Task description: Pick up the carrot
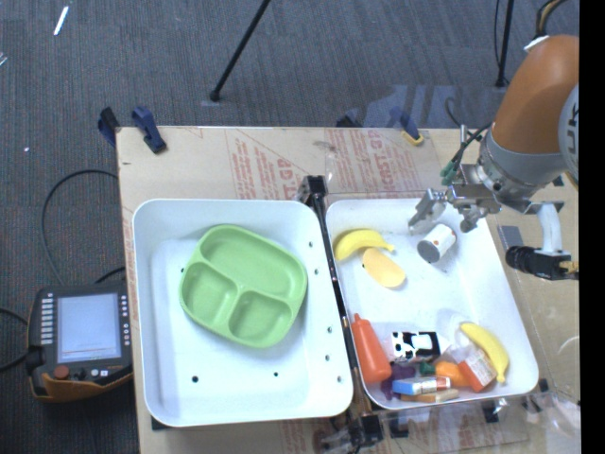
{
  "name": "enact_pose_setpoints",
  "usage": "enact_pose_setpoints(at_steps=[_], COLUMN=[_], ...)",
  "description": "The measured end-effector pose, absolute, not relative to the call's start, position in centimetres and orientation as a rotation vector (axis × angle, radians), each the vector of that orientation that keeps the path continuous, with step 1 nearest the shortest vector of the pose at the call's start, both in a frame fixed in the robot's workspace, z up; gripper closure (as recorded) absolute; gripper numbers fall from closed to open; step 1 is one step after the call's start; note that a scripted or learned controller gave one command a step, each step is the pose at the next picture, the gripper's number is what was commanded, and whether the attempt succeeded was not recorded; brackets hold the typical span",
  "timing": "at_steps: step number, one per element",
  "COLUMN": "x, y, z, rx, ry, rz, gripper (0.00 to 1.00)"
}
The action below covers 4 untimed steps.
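Tool: the tool hung over the far end of the right bin. Its fingers looked spread apart with nothing between them, so it was released, not gripping.

Carrot: pretty sure it was the small orange piece in the near corner of the right bin, well apart from the tool. It's small, so don't quote me.

Why it's awkward: the carrot sat jammed into a pile, just beside a banana, with a cow-patterned item and some small packets I couldn't make out close by. I'd guess the stuff just got dumped in and slid into that corner.

White cup: a white cup lay on its side just below the tool, closer to it than anything else. That's a risk if the tool dropped straight down there.

Other stuff: a second banana and a flat yellow piece lay mid-bin. An orange bottle leaned along the left wall.

Left bin: the left bin only carried a green divided plate, probably the drop-off spot.

Counter: both bins sat side by side on the counter.

Progress: my read is the pick hadn't started, and the tool needed to cross the bin first.
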<state>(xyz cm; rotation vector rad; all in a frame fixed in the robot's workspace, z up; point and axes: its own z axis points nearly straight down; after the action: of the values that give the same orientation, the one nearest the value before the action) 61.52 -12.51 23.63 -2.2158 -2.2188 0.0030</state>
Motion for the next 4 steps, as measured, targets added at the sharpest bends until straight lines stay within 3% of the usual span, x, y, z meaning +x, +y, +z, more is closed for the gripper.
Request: enact_pose_setpoints(at_steps=[1, 2, 3, 4], x=[59.6, 64.4, 57.9, 63.1], y=[-10.8, -9.6, -9.0, -9.6], z=[8.6, 8.8, 8.6, 8.8], rx=[-1.942, -2.099, -2.171, -2.106], ry=[-2.460, -2.333, -2.258, -2.327], rz=[0.002, 0.000, 0.007, 0.001], gripper=[0.00, 0.00, 0.00, 0.00])
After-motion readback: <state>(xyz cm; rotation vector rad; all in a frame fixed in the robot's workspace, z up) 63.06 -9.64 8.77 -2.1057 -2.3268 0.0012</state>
